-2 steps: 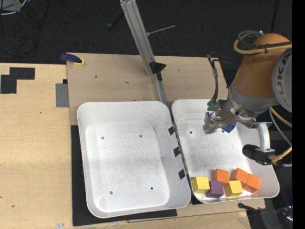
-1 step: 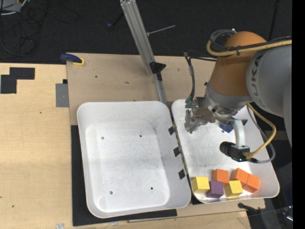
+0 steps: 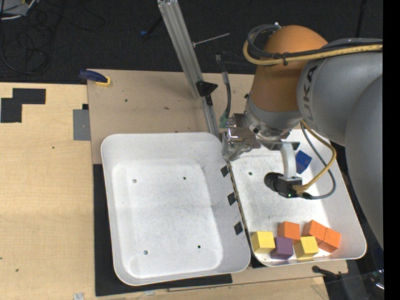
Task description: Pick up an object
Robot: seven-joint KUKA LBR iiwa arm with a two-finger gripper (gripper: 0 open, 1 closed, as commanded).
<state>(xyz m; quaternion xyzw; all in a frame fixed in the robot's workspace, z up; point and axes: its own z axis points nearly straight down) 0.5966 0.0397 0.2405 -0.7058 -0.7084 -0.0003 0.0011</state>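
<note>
Several small blocks lie in the right bin (image 3: 259, 208). Along its near edge are a yellow block (image 3: 263, 240), an orange block (image 3: 289, 230), a purple block (image 3: 284, 248), a second yellow block (image 3: 306, 247) and two more orange blocks (image 3: 317, 229) (image 3: 332, 239). A blue block (image 3: 303, 161) lies alone near the far right side, partly behind the wrist. My gripper (image 3: 233, 144) hangs over the bin's far left corner, close to the wall shared with the left bin and away from every block. Nothing shows between its tips.
The left bin (image 3: 162, 205) sits beside the right one, with black clips (image 3: 232, 198) along the shared edge. A slanted aluminium rail (image 3: 182, 50) rises from the far end of that edge, right next to the gripper. A blue and yellow clamp (image 3: 94, 76) lies at the bench's far left.
</note>
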